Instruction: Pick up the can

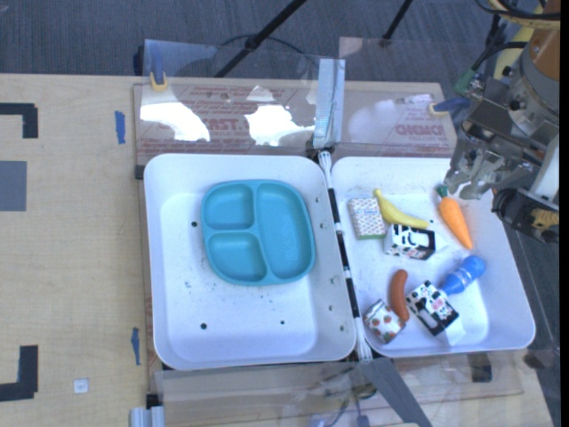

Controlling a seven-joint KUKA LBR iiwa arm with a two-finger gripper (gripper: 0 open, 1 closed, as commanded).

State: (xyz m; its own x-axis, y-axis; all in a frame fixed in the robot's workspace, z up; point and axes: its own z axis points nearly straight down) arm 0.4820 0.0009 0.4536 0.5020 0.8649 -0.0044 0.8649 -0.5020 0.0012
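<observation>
While the pincer (464, 183) hovers over the right bin's (511, 265) far edge, I can't tell if it's released or clenched. The carrot (455, 221) sits just beside it, the banana (397, 212) further left. The can (385, 321) lies well away at the near-left corner. Further left, the left bin (169, 238) holds a blue divided plate (258, 232).
</observation>
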